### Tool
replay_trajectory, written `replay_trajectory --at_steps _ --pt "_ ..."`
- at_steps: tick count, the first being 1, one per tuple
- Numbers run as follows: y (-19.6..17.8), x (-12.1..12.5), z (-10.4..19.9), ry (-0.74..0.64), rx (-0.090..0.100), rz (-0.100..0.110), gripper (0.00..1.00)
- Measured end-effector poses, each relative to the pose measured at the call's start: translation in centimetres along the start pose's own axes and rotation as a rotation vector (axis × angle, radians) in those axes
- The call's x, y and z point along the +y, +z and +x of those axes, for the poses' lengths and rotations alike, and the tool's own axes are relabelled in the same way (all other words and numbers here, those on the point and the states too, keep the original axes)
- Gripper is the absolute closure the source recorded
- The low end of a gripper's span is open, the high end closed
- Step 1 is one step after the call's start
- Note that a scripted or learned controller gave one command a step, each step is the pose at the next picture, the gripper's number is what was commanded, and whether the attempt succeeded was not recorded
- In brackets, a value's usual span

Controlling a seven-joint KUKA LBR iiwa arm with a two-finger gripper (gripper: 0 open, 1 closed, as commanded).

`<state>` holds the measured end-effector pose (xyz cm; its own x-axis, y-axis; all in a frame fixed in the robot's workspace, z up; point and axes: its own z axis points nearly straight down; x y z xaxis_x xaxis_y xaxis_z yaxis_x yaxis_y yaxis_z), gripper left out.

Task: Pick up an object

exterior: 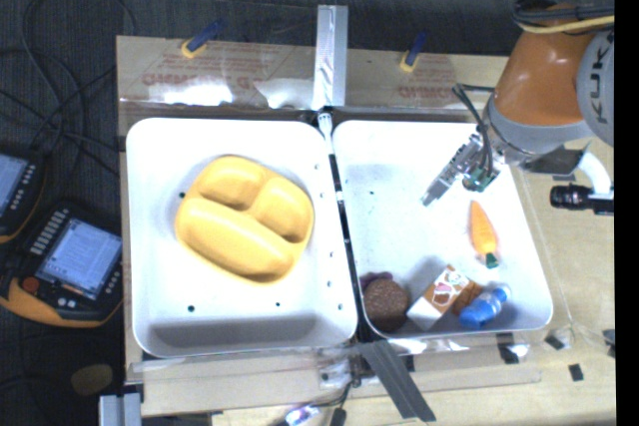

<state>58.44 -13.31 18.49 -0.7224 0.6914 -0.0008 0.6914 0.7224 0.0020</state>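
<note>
Left bin (150, 314): one large yellow bread-shaped item (245, 216) — lobed, lying flat near the centre.

Right bin (399, 175): an orange carrot (483, 230), green end toward the front, near the right wall. Along the front wall — a round brown cookie-like piece (384, 299), a small printed carton (444, 295) lying tilted, and a blue bottle (484, 306) on its side, touching the carton.

Wooden bench (579, 314) with two white bins (150, 314) side by side
</note>
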Motion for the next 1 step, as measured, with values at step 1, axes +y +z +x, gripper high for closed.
replay_trajectory --at_steps 1 --pt "1.68 0.30 -7.29 0.203 0.000 0.002 1.00"
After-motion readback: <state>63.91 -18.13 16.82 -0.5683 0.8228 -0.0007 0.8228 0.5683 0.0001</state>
